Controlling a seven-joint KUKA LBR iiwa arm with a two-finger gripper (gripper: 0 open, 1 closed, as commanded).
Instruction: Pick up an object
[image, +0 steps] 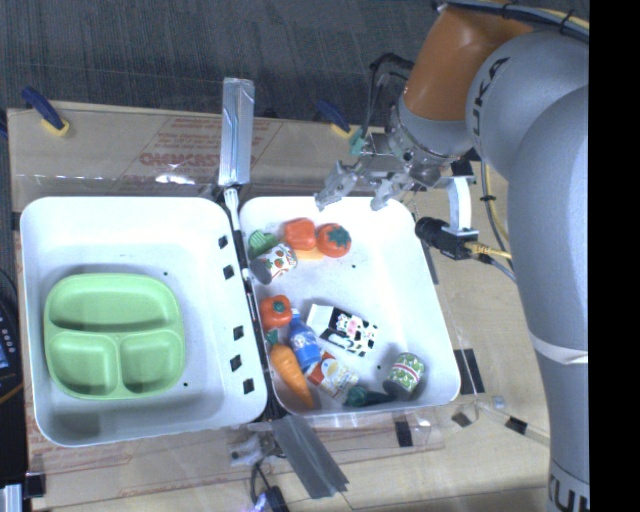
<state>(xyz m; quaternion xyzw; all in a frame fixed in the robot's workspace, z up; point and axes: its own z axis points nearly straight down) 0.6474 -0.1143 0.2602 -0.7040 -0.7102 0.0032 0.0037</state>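
My gripper (357, 192) hangs over the far edge of the right bin (425, 300), its two fingers spread open with nothing between them. Just below it in the bin lie an orange-red toy vegetable (299, 234) and a red tomato (334, 238) with a green top. Further down are a small red tomato (277, 309), a blue bottle (304, 345), a carrot (290, 374), a black-and-white cow-print carton (343, 330) and a green can (406, 372).
The left bin (60, 420) holds a green divided tray (113, 335). A metal divider bar (236, 130) stands between the bins at the back. The arm's cables and a black connector (445, 237) hang by the right bin's far right corner.
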